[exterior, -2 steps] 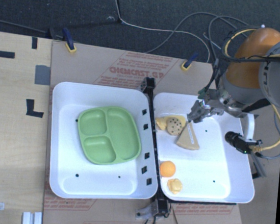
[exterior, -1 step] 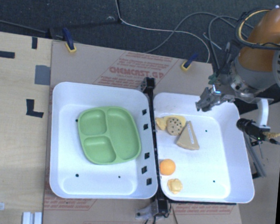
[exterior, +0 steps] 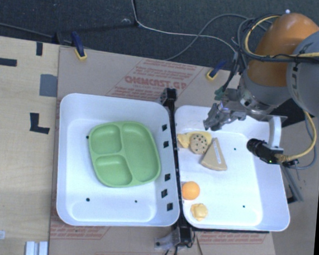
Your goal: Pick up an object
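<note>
Left of the jaws (exterior: 215, 123) sits the green tray (exterior: 124, 154). Just below them we see a cookie (exterior: 198, 142) and a tan wedge (exterior: 215, 156). We cannot tell their opening; we should descend squarely over the cookie.

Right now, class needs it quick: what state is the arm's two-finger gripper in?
Two-finger gripper: cannot be told; it hangs over the right white bin, above the round speckled cookie, nothing visibly held.

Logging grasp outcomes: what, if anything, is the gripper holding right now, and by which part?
Nothing is seen between its fingers. The gripper hangs above the right bin's far edge, near the cookie and the sandwich wedge, which lie in the bin.
</note>
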Available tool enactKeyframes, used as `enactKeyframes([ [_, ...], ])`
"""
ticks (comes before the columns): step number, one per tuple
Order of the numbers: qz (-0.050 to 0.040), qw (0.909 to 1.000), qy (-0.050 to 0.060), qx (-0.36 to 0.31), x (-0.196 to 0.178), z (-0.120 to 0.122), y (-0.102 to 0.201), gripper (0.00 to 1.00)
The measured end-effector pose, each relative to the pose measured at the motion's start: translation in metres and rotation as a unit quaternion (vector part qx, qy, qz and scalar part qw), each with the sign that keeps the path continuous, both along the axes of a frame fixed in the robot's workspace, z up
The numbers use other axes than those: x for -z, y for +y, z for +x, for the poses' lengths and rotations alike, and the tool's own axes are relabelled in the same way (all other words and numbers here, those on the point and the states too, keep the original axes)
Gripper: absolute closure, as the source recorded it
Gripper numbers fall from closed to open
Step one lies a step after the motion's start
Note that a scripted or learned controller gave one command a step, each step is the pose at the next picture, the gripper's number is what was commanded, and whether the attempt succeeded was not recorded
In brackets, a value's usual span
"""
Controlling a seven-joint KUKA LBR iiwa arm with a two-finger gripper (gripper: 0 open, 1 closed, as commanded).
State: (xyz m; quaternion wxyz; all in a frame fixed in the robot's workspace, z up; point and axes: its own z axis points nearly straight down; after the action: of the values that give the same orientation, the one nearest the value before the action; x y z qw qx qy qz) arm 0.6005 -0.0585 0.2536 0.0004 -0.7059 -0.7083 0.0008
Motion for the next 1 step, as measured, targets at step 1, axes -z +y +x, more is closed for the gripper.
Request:
enactKeyframes([
  [1,0.0005,1.0,0.0,-0.001,-0.0019,-0.0067,0.0486,1.0],
])
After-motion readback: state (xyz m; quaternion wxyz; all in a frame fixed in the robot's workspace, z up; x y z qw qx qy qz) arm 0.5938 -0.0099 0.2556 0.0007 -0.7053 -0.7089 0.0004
